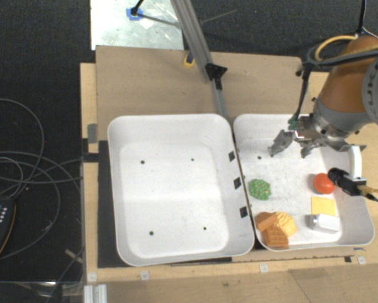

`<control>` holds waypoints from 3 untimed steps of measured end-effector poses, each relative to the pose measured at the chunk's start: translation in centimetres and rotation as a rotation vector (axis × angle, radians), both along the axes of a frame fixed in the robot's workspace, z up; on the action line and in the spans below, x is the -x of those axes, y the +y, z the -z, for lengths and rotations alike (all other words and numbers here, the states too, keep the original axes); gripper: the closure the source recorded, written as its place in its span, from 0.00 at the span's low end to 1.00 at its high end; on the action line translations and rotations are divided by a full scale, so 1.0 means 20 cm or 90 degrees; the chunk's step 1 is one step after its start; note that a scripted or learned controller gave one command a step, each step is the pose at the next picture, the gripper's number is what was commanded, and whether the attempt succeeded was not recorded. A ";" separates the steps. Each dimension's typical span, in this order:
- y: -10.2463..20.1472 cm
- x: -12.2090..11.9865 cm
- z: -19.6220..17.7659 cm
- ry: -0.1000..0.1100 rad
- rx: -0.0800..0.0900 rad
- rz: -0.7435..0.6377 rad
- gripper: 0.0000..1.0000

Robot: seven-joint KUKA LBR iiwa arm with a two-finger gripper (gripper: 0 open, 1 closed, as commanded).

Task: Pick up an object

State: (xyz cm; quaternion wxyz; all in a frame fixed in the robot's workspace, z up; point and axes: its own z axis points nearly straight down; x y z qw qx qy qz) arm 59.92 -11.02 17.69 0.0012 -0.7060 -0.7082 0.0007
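While the arm [356,81] reaches in from the right edge, its claw [294,144] hangs over the upper part of the right bin [365,232], fingers spread, nothing between them. One grey finger [280,144] points left toward the bin's middle. Objects all sit in the right bin's lower half: green round piece [259,189] near the left wall, orange-brown block [276,227] at the lower left corner, red ball [323,183] toward the right, yellow square [323,206] just below the ball, small silver-white item [321,222] just under the square. Claw is apart from all of them, above the green piece in the frame. Left bin [122,188] sits beside it on the brown tabletop [252,81]. Cables [18,163] lie on dark floor at left.
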 end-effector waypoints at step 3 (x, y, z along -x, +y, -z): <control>0.00 0.00 -0.01 -0.005 0.001 -0.001 1.00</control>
